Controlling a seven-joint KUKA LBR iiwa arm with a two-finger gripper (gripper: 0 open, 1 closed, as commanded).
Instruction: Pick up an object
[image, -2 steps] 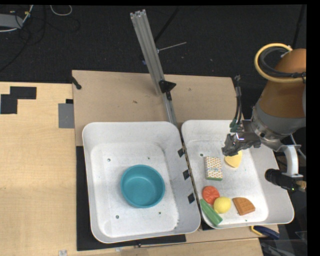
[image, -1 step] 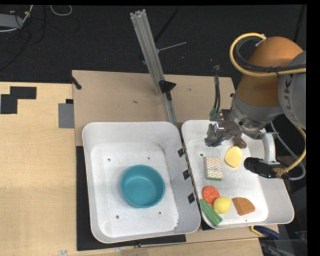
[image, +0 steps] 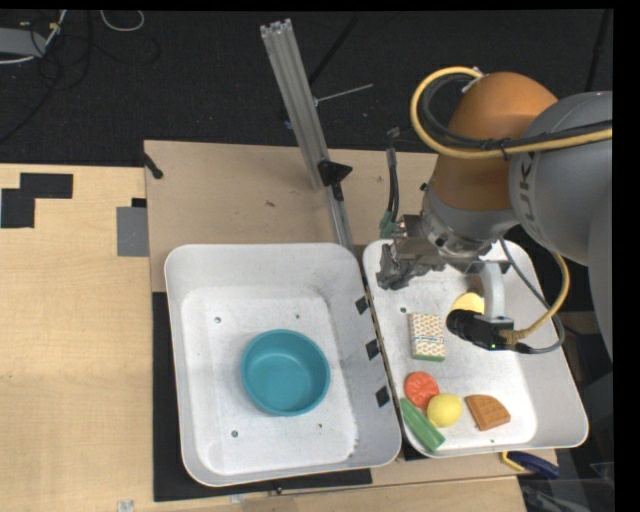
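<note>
Camera view, from above at a slant. Worktop (image: 80, 330) carries two white bins side by side. Left bin (image: 200, 275): one teal bowl (image: 286, 372), upright, sitting a little toward the near side. Right bin (image: 545, 400): a cluster of small items. A patterned box (image: 427, 336) lies flat near the bin's middle. Toward the near rim, a red tomato-like piece (image: 421, 387), a yellow ball (image: 445, 409), a green stick-shaped piece (image: 422, 425) and a brown wedge like toast (image: 487, 411), the first three touching or nearly so. A yellow item (image: 469, 304) is partly hidden under the arm.

Arm (image: 500, 140) reaches in from the right; the hand (image: 395, 268) hangs low over the far left corner of the right bin, beside the divider. Dark and cluttered there; whether it is apart or together I cannot tell. Nothing visible in its grip.

Judgement: still at the approach, no object chosen for certain. Nearest candidate is the patterned box, just toward the near side of the hand. To do this well: centre over the box, align across its narrow side, come down straight, keep clear of the bin wall. The near cluster is crowded; a grasp there risks nudging neighbours.
</note>
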